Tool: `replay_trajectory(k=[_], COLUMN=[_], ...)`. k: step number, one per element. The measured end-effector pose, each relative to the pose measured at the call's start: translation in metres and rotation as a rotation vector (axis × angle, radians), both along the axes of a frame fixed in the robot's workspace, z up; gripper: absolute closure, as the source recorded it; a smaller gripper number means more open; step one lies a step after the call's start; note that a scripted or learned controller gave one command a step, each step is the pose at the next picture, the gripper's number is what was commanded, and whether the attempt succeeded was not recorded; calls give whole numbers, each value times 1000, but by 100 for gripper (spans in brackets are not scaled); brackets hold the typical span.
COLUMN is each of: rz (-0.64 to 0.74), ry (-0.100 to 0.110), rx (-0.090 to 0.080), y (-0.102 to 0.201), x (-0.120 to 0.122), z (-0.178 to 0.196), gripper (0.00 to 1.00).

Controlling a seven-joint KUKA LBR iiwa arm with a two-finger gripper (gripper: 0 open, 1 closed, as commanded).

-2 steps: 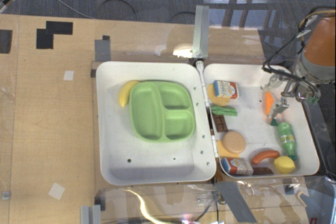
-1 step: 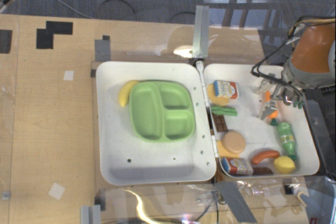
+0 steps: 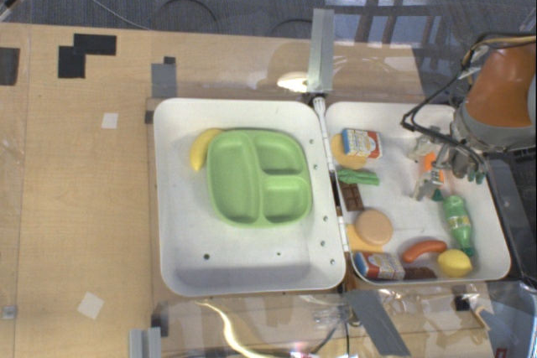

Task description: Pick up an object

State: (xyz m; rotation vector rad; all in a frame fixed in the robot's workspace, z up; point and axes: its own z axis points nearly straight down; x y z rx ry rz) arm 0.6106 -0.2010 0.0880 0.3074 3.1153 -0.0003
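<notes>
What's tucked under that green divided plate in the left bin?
A yellow banana pokes out from beneath the green divided plastic plate's upper-left edge in the shallow white left bin. How far the banana runs underneath, and anything else there, is covered.

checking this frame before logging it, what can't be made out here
- Gripper, camera view: small and blurred over the right bin; whether it holds anything cannot be told.
- Banana: partly hidden under the green divided plate in the left bin.
- Package at the right bin's near edge: label too small to read.
- Arm: cut off by the right edge.
</notes>
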Motion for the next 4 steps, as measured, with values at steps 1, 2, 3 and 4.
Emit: replay_trajectory(k=[1, 2, 3, 4], rz=[17, 21, 199, -127], ry=[-1, -21, -3, 5], rx=[-1, -6, -6, 2], y=[26, 27, -6, 10], x=[-35, -29, -50, -86], z=[1, 17, 98, 44], gripper=[0, 100, 100, 100])
